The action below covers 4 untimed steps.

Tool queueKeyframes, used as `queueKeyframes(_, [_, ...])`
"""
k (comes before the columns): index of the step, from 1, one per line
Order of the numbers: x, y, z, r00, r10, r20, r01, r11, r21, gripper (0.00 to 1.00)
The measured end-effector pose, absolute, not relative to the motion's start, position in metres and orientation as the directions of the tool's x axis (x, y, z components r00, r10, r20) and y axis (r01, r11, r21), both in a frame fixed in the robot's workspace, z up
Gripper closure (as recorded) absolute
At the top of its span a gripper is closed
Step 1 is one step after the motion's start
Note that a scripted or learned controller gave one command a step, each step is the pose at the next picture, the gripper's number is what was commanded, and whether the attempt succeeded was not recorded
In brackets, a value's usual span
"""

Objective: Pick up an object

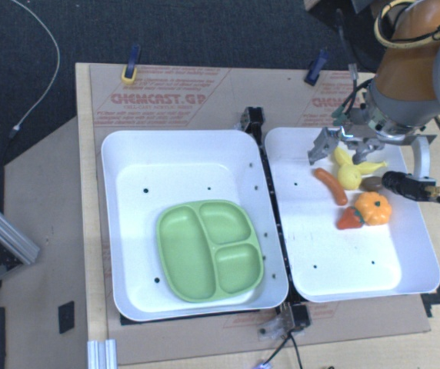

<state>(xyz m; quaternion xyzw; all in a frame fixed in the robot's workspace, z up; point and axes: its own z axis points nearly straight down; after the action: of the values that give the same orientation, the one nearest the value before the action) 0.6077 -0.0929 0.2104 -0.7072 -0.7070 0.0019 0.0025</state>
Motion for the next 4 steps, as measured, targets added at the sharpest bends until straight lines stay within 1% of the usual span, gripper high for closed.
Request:
queueKeyframes(2, [0.594,-0.098,0.090,0.002,1.000,0.001,1.000,-0.002,-0.008,0.00])
queueKeyframes(3, [0.596,-0.098,0.104,0.001,1.000,0.000,1.000,-0.001,0.001,1.00])
queueKeyframes(4, [0.593,-0.096,0.148,0.000,1.000,-0.001,1.000,0.000,0.004,1.00])
